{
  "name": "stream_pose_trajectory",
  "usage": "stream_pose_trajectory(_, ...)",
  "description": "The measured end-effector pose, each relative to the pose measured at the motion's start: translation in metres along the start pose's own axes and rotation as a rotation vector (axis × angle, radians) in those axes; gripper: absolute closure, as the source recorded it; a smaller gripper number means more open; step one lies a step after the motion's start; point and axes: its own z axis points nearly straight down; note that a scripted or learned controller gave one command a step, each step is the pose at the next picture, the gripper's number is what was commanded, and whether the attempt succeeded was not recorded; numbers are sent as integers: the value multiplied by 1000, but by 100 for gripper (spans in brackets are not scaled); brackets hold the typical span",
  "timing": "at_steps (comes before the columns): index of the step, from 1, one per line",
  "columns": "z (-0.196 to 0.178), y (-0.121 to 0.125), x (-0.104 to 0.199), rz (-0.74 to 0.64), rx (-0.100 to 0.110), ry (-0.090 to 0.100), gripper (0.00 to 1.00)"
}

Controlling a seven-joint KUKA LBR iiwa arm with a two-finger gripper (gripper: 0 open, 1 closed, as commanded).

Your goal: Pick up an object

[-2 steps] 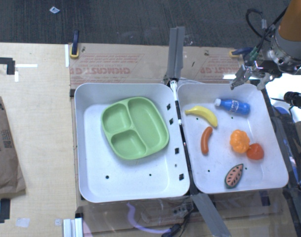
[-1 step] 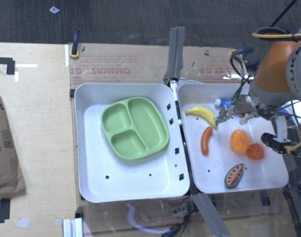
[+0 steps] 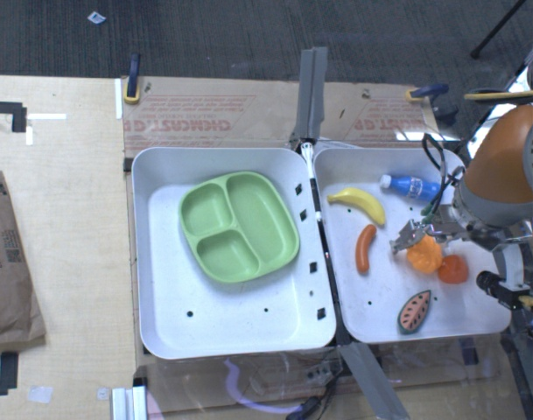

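The jaws [image 3: 412, 234] hang low in the right bin [image 3: 476, 322], their metal tips just over the left edge of an orange fruit [image 3: 426, 256]; whether they stand open or closed cannot be told from this slanted view, and nothing is plainly seen between them. The orange fruit lies right beneath and looks the likeliest thing to take. Touching it on the right is a red tomato-like piece [image 3: 454, 269], so a grasp set across that side would risk catching both or knocking one away. It seems better to close along the line that leaves the red piece outside the jaws, centred over the fruit's widest part, since a round toy can squirt out if pinched off centre.

A little to the left lies a red sausage [image 3: 363, 248], apart from the fruit, and above it a banana [image 3: 358, 204]. A blue bottle [image 3: 412, 185] lies on its side near the bin's far wall, close to the arm's cables. A watermelon slice [image 3: 414, 311] rests near the front edge, well clear.

Across the divider, the left bin [image 3: 161, 322] holds a green divided plate [image 3: 238, 227]. Both bins sit on the table [image 3: 65, 234], with a brown paper bag [image 3: 8, 261] at its left end.
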Motion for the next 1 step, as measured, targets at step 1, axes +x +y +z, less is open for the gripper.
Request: stream_pose_trajectory(1, -8, 0, -1, 3, 1, 0, 100)
